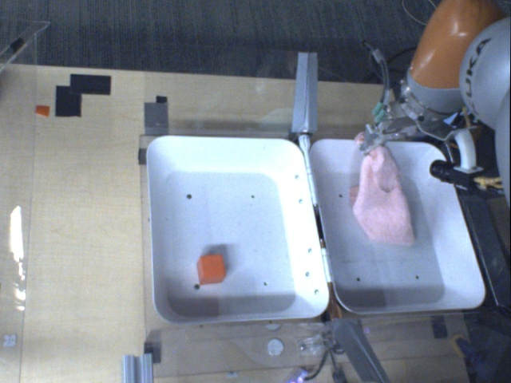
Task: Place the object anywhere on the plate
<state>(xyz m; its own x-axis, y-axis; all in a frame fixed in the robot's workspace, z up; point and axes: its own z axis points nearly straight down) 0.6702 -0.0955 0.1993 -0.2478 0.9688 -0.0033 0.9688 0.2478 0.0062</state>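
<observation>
The fingers [375, 134] are pinched on the top edge of a pink cloth [383, 198], which hangs straight down from them — its lower part draped on the floor of the right bin [447, 294]. Above and to the right of the fingers sits the arm's orange band [447, 34]. Well off to the lower left of the fingers (across the divider between the bins) an orange block [211, 269] lies in the left bin [168, 214], both bins resting on the counter [72, 238].
</observation>
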